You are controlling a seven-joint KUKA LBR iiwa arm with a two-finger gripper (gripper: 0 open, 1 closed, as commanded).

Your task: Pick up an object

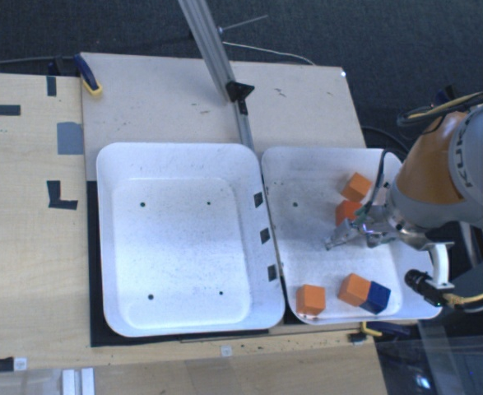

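Note:
The right bin (307,171) holds several blocks. One orange block (357,186) lies near the bin's far right, and a second orange block (345,211) sits just below it. Near the front edge are an orange block (311,299), another orange block (354,289) and a blue block (377,297) touching it. My gripper (346,230) hangs low over the middle right of this bin, open, with one fingertip (332,243) pointing left over the bin floor. The second orange block sits right at the gripper's upper side, and nothing is visibly clamped.
The left bin (109,220) stands beside the right one, with a raised divider edge (266,237) between them. A slanted metal rail (212,44) crosses the bench behind the bins. The arm's orange band (430,167) overhangs the right bin's far right rim.

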